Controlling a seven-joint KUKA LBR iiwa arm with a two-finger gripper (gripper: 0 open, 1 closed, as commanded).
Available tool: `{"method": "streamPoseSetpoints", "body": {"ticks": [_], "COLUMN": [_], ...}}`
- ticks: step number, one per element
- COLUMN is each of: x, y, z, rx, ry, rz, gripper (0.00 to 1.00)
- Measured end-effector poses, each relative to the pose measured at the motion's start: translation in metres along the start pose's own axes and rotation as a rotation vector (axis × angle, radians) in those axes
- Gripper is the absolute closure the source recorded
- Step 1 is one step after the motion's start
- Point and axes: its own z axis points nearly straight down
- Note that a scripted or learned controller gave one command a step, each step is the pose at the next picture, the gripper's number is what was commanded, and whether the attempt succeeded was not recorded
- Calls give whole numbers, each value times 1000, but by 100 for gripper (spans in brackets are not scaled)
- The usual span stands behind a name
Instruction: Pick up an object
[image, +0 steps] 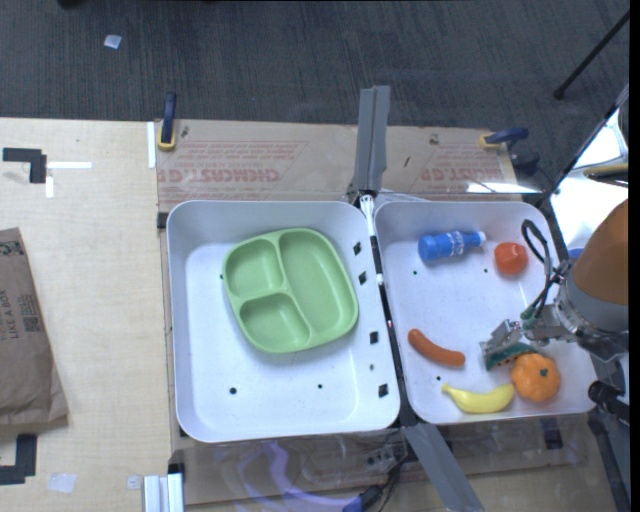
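Observation:
The right bin (470, 300) holds several toy foods. A blue bottle (450, 244) lies near its far wall, with a small red tomato (511, 258) to its right. An orange-red sausage (437, 348) lies mid-bin. A yellow banana (480, 399) rests by the near wall, and an orange (535, 378) sits right of it. My gripper (505, 345) is low in the bin, just up and left of the orange and right of the sausage. Nothing shows held in it.
The left bin (200, 390) carries a green divided plate (290, 290). A metal divider (372, 150) runs between the bins. The arm (605, 270) comes in over the right bin's right rim, with cables near the tomato. A brown paper bag (25, 330) lies far left.

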Motion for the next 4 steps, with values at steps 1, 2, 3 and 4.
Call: {"method": "streamPoseSetpoints", "body": {"ticks": [1,2,3,4], "x": [0,77,73,70], "y": [1,11,32,101], "z": [-10,-71,-131,-144], "rx": [-3,0,1,3], "ry": [0,-1,-2,-3], "rz": [3,55,333,621], "gripper": [100,100,100,100]}}
